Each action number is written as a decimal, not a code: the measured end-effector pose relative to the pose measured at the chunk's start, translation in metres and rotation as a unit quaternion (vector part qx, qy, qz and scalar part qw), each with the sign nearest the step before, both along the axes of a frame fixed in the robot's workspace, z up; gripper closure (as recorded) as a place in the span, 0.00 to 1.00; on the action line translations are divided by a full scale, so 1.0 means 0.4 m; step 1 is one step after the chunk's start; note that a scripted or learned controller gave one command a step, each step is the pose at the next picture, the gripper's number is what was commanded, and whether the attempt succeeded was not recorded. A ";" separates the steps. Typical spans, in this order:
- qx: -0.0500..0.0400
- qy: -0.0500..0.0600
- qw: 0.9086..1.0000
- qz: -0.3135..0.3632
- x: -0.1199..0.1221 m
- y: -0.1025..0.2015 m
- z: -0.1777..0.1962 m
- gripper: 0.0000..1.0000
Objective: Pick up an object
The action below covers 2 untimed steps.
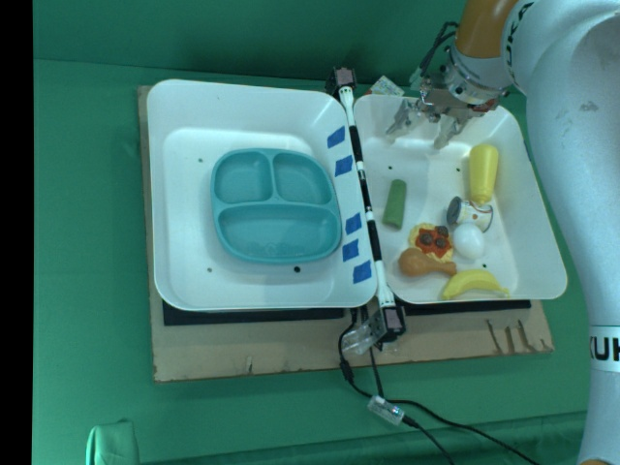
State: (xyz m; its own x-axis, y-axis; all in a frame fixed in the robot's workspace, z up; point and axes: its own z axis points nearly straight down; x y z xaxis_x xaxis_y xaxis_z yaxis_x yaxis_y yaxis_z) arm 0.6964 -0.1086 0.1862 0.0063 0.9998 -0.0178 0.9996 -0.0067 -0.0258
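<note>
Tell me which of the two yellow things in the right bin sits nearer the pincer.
The upright-looking yellow plastic bottle, just below the pincer; the curved yellow toy banana lies at the bin's near edge.

Two white bins; left one carried a teal divided plate. Blue tape squares ran along the black-and-white divider strip. Right bin: dark green cylinder at 9 o'clock, yellow bottle at 2, yellow banana at 5, white egg, brown drumstick. Grey arm, orange band. Green backdrop.
</note>
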 end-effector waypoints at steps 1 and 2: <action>0.003 0.000 1.000 0.002 0.001 -0.006 0.000 0.00; 0.003 0.000 1.000 0.002 0.001 -0.006 0.000 0.00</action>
State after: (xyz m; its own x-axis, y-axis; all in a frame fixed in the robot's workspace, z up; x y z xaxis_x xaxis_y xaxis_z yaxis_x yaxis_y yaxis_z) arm 0.6967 -0.1111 0.1861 0.0024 0.9999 -0.0120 0.9997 -0.0027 -0.0258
